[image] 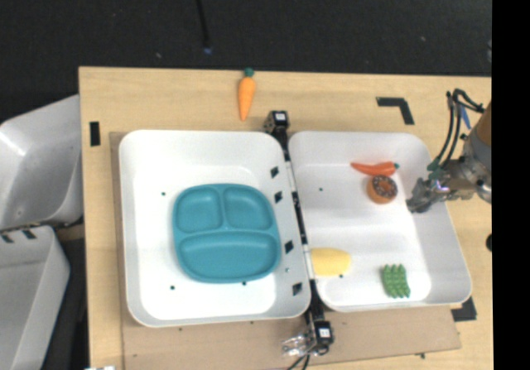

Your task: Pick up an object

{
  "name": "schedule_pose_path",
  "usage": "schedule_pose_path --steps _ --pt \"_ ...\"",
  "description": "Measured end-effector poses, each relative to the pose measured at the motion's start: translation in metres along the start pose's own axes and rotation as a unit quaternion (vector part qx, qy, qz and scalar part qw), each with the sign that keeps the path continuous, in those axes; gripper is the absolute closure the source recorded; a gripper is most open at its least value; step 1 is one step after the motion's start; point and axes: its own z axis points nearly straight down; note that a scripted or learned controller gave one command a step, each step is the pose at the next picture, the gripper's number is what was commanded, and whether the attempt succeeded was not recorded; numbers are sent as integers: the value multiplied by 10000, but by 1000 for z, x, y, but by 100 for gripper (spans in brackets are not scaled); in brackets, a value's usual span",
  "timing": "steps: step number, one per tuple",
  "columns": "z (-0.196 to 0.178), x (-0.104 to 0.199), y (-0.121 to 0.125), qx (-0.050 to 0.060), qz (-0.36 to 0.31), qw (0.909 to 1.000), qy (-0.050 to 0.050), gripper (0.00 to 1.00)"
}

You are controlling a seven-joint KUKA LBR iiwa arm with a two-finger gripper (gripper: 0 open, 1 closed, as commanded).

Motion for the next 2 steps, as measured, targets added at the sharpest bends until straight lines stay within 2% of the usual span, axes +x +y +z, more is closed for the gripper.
schedule_pose_path --steps 2 --pt "-3 89 38 23 -9 10000 10 100"
